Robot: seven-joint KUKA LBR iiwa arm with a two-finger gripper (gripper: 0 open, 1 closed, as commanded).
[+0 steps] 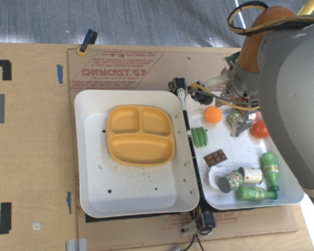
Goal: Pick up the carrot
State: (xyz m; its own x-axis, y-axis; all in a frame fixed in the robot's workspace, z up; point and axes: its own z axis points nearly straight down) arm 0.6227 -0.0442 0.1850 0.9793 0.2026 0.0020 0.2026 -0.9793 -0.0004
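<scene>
Grey arm [290, 88] fills right side, orange band far up. Left bin [89, 156] carries yellow divided plate [141, 135]. Right bin [251, 148] holds green bottles [269, 169], brown chocolate bar [215, 157], red tomato [259, 129], green ridged piece [199, 136]. Gripper [242, 123] over far part of right bin, fingers slightly parted, nothing between them. Carrot [213, 115], seen as orange round shape, lies just left of fingers, apart.

Big grey arm [295, 98], smooth and rounded, with a glossy orange band [261, 33] above the wrist. A black cable [246, 9] loops over it; the wrist [240, 95] shows bare metal and wiring.
</scene>
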